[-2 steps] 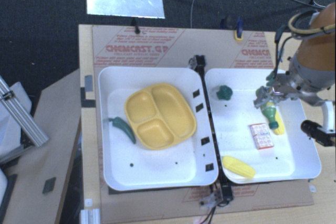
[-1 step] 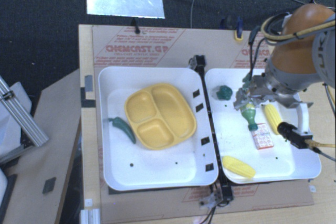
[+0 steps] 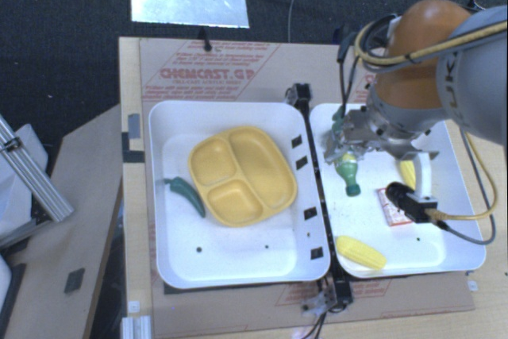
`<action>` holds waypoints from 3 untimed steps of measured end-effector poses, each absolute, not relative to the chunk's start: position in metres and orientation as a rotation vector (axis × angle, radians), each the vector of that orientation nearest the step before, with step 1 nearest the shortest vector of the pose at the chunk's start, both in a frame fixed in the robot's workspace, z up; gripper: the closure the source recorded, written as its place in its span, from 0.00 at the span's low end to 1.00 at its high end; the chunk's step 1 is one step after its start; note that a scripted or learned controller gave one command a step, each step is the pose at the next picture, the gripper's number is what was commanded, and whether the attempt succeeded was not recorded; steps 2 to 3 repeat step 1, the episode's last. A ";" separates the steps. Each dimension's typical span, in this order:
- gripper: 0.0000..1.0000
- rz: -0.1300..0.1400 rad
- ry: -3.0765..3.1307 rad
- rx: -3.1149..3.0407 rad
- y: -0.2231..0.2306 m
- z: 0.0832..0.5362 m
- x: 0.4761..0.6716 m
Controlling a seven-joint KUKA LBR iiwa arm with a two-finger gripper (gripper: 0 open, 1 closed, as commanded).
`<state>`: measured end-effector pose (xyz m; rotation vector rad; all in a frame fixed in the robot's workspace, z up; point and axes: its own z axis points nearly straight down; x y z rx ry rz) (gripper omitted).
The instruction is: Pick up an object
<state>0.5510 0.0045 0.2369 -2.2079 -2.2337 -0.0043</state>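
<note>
The yellow bottle with the green cap [image 3: 348, 174] lies in the right bin [image 3: 444, 254] as I see it from the overhead camera. It sits close to the divider between the two bins, with its cap end toward the near edge. The gripper [image 3: 343, 144] is directly over the bottle's yellow end, close enough that from this slant I cannot say whether it touches. I also cannot tell whether the claw is open or closed, because the metal wrist assembly and the cables hide its working end. So I will not claim the bottle is held.

The arm [image 3: 456, 67] comes in from the right, and its orange band bulges above the far side of that bin. Near the front of the same bin lies a yellow corn cob [image 3: 361, 252], well apart from the bottle. A small red and white packet [image 3: 392, 207] rests beside a black cable fitting [image 3: 410, 202]. A yellow piece [image 3: 407, 171] shows partly under the arm, but I cannot identify it.

The left bin [image 3: 238, 266] holds a yellow divided plate [image 3: 242, 175] near its middle. A green pepper [image 3: 187, 195] lies just beside the plate's left rim.
</note>
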 end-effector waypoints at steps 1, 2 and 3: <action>1.00 -0.007 -2.235 -2.208 0.064 0.242 0.565; 1.00 -0.007 -2.235 -2.208 0.064 0.242 0.565; 1.00 -0.007 -2.235 -2.208 0.064 0.242 0.565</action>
